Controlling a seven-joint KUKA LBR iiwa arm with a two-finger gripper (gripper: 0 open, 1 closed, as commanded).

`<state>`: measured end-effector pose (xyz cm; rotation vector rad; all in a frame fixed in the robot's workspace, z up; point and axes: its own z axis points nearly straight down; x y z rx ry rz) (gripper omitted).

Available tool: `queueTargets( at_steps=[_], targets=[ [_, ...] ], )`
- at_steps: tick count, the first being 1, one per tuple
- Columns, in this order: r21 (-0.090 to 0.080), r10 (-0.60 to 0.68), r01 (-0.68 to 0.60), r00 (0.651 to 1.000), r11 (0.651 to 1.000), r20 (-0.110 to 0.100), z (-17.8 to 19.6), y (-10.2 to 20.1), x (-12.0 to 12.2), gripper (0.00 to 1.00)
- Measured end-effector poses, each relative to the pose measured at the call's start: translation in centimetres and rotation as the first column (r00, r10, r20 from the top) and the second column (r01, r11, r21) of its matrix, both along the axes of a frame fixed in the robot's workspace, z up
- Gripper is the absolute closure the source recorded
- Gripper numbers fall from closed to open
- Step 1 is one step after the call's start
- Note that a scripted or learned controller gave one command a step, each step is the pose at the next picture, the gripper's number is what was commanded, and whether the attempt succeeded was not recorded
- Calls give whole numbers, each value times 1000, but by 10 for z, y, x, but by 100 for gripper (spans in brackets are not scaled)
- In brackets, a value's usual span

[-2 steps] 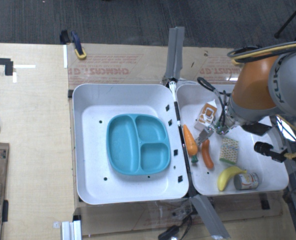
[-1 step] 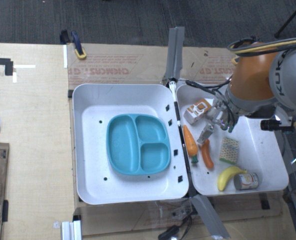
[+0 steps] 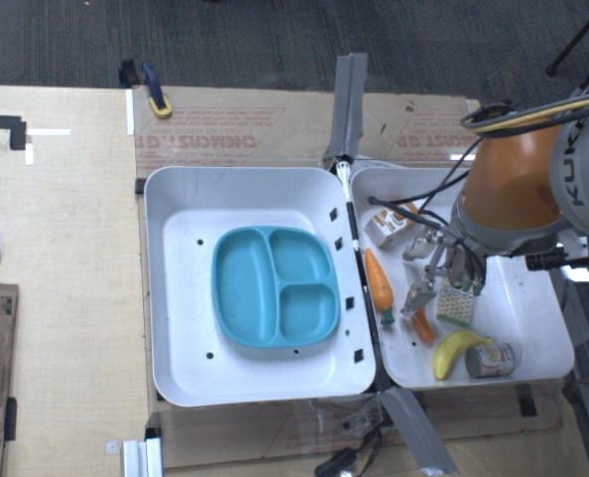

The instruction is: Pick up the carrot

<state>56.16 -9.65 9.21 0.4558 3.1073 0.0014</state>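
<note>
Carrot (image 3: 377,280): smooth, tapered orange spindle

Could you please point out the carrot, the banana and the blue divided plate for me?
carrot (image 3: 377,278): camera view, mid-body.
banana (image 3: 452,352): camera view, middle of its curve.
blue divided plate (image 3: 238,288): camera view, large left compartment.

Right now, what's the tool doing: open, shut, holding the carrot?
Tool: hangs over the right white bin; open or shut cannot be told. The long orange carrot lies apart from it by the bin's left wall, not held.
</note>
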Motion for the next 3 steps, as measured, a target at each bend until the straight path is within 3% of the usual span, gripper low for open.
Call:
queueTargets(
  at_steps=[1,2,3],
  targets=[
    [-2,291,-291,957,957,3,1,-40,-2,0],
    [-1,-118,118,993,993,-4,0,-10,53,0],
    [0,-120,120,993,993,5,11,-10,55,100]
  ],
)
